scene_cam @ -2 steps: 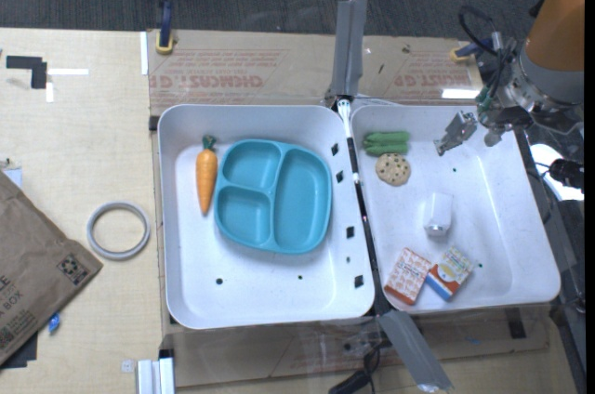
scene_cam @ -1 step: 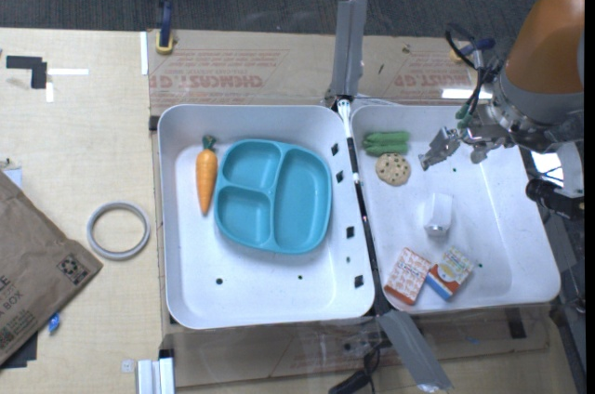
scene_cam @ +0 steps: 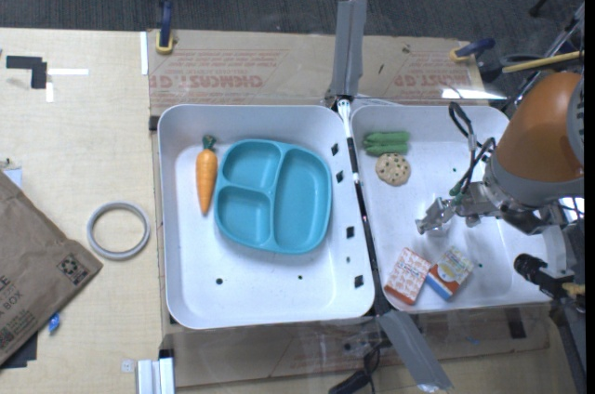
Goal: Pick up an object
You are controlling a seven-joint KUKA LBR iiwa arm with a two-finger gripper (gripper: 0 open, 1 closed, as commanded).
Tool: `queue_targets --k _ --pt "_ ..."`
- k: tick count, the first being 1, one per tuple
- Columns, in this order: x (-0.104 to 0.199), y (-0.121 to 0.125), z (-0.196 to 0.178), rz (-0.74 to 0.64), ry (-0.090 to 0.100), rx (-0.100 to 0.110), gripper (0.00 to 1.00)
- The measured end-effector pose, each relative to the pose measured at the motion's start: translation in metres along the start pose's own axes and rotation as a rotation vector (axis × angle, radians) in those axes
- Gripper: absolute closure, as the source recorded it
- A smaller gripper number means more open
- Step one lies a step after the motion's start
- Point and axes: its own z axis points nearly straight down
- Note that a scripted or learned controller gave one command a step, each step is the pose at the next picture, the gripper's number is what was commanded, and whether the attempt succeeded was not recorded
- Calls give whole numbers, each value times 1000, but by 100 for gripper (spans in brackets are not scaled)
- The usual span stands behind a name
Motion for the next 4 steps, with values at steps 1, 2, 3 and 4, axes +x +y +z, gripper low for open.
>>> queue_targets --k 1,2,3,4 --pt "-14 -40 21 85 1 0 0" --pt "-14 -40 21 84 1 0 0" --pt "-15 -39 12 87 0 -1 100" --pt "-15 -40 12 87 0 0 0"
